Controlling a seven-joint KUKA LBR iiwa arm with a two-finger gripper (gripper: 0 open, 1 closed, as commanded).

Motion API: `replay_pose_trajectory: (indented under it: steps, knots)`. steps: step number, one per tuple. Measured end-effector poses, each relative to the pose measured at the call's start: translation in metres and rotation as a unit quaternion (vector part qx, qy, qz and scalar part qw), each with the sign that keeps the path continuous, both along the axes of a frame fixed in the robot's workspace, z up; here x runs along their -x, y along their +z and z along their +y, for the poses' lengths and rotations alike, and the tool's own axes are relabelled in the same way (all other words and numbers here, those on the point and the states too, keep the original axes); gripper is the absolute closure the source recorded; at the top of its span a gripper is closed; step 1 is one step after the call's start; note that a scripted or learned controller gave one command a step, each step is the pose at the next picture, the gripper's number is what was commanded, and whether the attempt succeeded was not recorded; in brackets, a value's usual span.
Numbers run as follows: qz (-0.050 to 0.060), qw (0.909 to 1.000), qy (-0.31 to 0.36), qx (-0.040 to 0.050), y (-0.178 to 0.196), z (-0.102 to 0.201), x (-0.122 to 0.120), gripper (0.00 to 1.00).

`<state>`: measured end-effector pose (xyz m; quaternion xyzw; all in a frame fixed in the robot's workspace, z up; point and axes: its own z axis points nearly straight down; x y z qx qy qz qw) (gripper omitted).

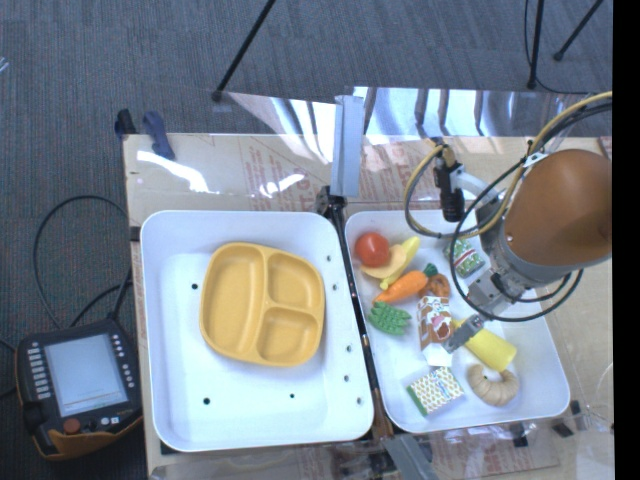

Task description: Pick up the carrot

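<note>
The carrot (403, 287), orange with a green tip, lies slantwise in the upper left part of the right bin (556, 393). It rests between a banana (401, 259) and a green ridged toy (390, 318). My gripper (464, 332) hangs under the big orange-banded wrist, over the middle of the right bin. It sits to the right of and below the carrot, beside a red snack packet (434, 320) and a yellow block (491, 350). Nothing of the carrot is in the gripper.
A red tomato (372, 247) sits by the banana. A bagel (494, 385) and a small patterned box (435, 391) lie near the front of the right bin. The left bin (170, 268) holds a yellow divided plate (264, 303). Cables loop above the wrist.
</note>
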<state>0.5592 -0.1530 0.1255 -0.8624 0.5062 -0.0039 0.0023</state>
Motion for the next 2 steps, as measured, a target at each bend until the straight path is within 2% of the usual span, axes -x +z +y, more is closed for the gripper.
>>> replay_pose_trajectory:
  steps: [1,2]
  knots:
    - [0.008,0.9978,0.066,-0.0030,-0.040,0.072,0.023,0.00]
    - [0.005,0.9945,0.104,-0.0024,-0.039,0.067,-0.061,0.00]
